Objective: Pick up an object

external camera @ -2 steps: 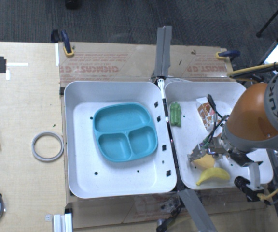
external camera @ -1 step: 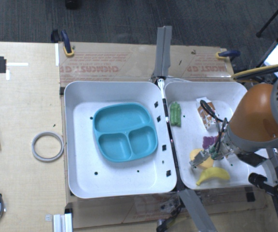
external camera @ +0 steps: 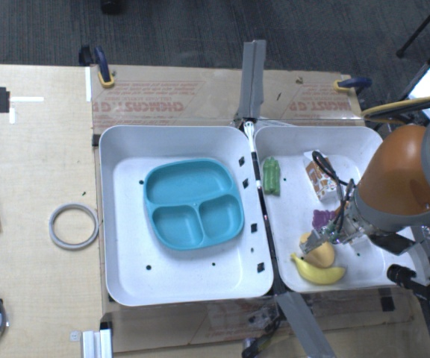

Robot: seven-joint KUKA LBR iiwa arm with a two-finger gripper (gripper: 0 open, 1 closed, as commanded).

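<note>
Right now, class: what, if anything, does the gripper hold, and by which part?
Cannot be told: the gripper sits low over the banana and a small tan item.

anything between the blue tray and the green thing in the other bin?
Camera view: only the bins' adjoining white walls, with the grey bar above them, separate the blue tray from the green object.

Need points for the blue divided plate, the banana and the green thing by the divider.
blue divided plate (external camera: 172, 187), camera view, floor of its big upper compartment
banana (external camera: 318, 273), camera view, middle of its curve
green thing (external camera: 272, 176), camera view, its middle
</note>
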